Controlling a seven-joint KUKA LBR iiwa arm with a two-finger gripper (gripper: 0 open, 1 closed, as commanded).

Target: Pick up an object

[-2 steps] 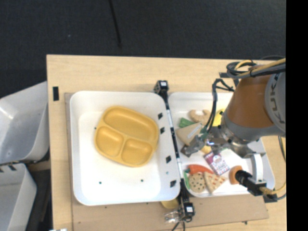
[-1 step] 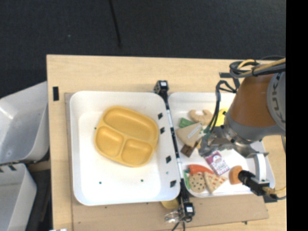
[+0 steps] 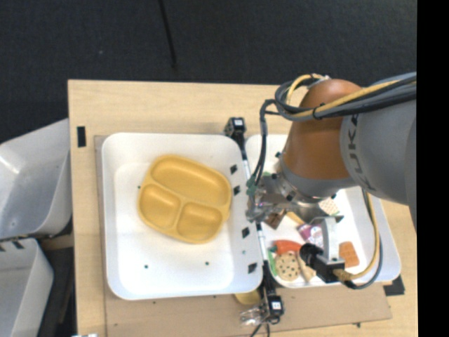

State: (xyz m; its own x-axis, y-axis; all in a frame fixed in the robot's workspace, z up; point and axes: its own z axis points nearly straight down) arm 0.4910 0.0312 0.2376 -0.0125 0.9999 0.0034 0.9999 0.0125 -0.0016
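You cannot tell the gripper (image 3: 270, 213) state; it sits low over clutter at the right bin's (image 3: 384, 258) left edge.

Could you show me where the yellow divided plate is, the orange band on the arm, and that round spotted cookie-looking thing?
Yellow divided plate (image 3: 184, 198), camera view, on its central ridge.
Orange band (image 3: 316, 135), camera view, middle of the band.
Spotted round thing (image 3: 285, 262), camera view, its centre.

Pale wooden bench (image 3: 161, 104) against dark floor (image 3: 140, 27)
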